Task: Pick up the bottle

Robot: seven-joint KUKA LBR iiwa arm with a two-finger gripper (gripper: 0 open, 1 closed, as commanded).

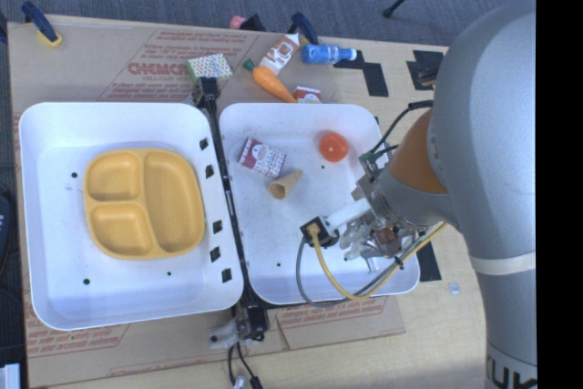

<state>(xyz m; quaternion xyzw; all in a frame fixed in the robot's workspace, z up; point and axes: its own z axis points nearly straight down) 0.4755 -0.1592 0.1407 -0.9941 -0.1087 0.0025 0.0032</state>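
A small blue bottle lies on its side on the cardboard behind the right bin, outside it. Beside it to the left lies a white bottle with an orange cap. My gripper hangs low over the right bin's near right corner, far from both bottles, with a yellow cable looping below it. Nothing can be made out in the gripper.
In the right bin lie a red-and-white carton, a cone and a red ball. The left bin holds a yellow divided plate. A carrot, a small red box and a green patterned box lie behind the bins.
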